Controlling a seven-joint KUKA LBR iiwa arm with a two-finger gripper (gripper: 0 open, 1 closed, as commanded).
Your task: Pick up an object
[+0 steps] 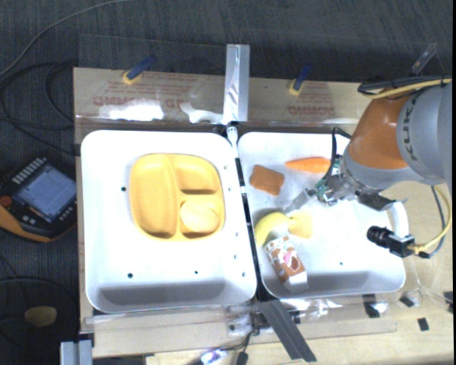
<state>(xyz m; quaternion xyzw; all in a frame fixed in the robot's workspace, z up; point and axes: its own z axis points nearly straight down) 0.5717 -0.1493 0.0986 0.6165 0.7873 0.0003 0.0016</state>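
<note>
One small carton [286, 260] lies nearest; beside it one yellow piece [272, 223], one brown block [267, 179], one carrot [308, 164]. My gripper [302, 198] hovers among them, its state indeterminate. One yellow tray [175, 196] occupies the left bin [106, 280].

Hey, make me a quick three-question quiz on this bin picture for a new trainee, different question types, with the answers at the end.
1. True or false: the yellow tray lies in the right bin.
2. Which item lies closest to the top wall of the right bin? A) carrot B) carton C) brown block
3. Fill in: the gripper hovers just above the ______ fruit.

Key
1. False; it lies in the left bin.
2. A
3. yellow
</note>
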